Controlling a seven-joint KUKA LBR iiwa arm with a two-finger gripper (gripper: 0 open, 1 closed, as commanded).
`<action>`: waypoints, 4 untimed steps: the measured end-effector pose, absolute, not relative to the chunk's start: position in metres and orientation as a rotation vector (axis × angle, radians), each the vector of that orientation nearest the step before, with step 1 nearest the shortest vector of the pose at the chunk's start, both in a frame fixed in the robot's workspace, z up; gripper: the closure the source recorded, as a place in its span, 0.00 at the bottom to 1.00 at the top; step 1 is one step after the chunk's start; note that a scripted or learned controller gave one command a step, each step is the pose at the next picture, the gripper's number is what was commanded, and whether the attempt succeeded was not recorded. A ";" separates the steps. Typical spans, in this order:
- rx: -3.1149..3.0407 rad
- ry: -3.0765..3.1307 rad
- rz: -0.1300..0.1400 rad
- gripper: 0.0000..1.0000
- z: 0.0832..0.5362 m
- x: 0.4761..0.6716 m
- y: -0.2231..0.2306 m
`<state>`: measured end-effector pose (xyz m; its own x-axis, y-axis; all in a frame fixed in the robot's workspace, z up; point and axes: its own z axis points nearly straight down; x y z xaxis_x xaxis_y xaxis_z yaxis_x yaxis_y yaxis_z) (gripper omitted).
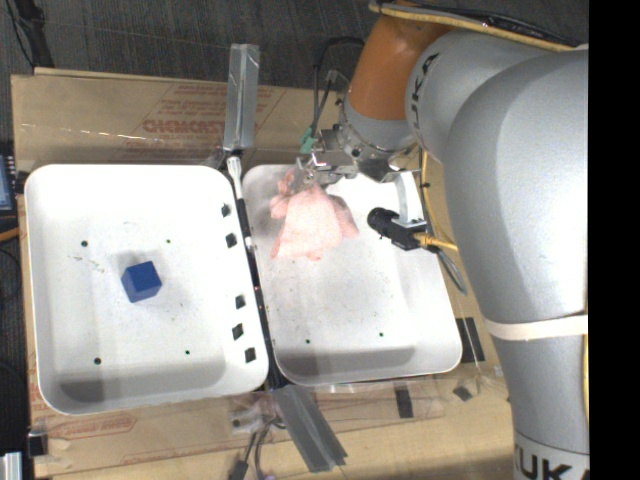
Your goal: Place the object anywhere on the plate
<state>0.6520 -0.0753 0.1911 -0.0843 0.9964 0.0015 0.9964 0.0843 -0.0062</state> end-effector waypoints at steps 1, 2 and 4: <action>-2.114 -2.320 0.003 1.00 0.231 0.652 -0.074; -1.601 -2.697 0.006 1.00 0.220 0.628 -0.031; -0.409 -3.112 0.003 1.00 0.230 0.572 0.059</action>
